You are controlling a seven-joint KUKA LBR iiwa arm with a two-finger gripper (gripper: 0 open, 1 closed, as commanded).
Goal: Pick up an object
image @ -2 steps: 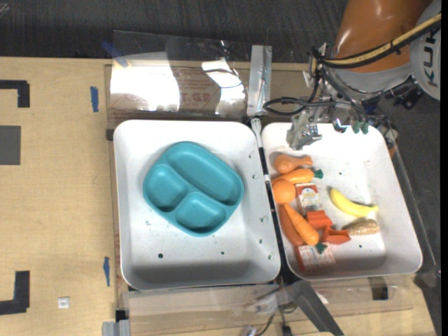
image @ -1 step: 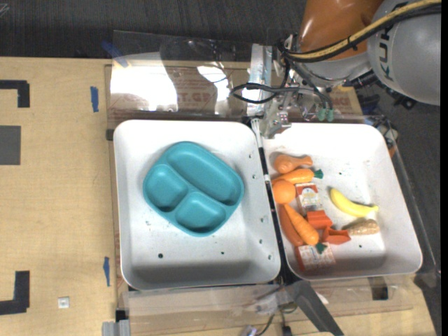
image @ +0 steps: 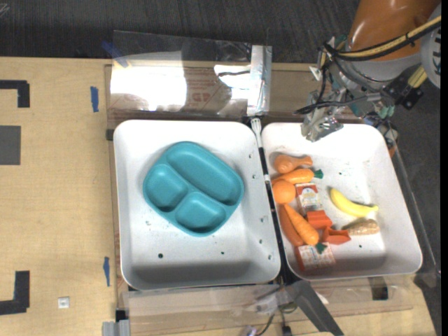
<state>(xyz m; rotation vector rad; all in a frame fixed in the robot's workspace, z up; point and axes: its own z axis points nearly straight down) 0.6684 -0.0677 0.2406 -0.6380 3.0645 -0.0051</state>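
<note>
We see the gripper [image: 320,127] hanging above the right bin's [image: 402,187] back rim, carrying nothing, its opening unclear to us, while carrots [image: 297,222], banana [image: 352,203] and cartons [image: 309,199] crowd so closely that we risk snagging two

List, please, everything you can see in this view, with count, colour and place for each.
White bins: 2, white, side by side on the bench; left bin, right bin.
Divided plate: 1, teal, middle of the left bin.
Carrots: about 4, orange, left side of the right bin; the longest lies at a slant.
Banana: 1, yellow, right of the carrots.
Small cartons: 2, red and white, one among the carrots, one at the near wall.
Bread-like piece: 1, tan, below the banana.
Clear sheet: 1, shiny, behind the left bin.
Arm: 1, orange band, top right.
Gripper: 1, metallic, above the right bin's far edge.
</note>
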